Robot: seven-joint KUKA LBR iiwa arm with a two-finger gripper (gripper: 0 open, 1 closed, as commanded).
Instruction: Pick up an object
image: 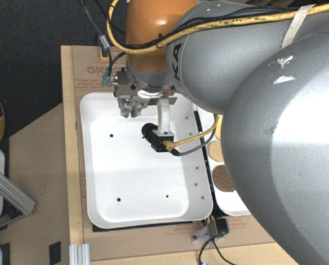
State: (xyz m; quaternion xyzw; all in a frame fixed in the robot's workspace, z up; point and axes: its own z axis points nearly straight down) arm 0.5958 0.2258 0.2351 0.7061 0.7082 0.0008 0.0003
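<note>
My gripper hangs from the orange wrist band over the far left part of the left white bin. I see nothing held beneath it. A brown round object lies in the right bin, close to the divider. Just behind it rests a pale tan round object. The grey arm hides most of that bin. A black connector with a yellow cable hangs off the wrist above the left bin's middle.
The left bin's floor shows small dark dots. A cardboard sheet lies under both bins. A cable plug sits at the front edge between them. Metal framing stands at the left.
</note>
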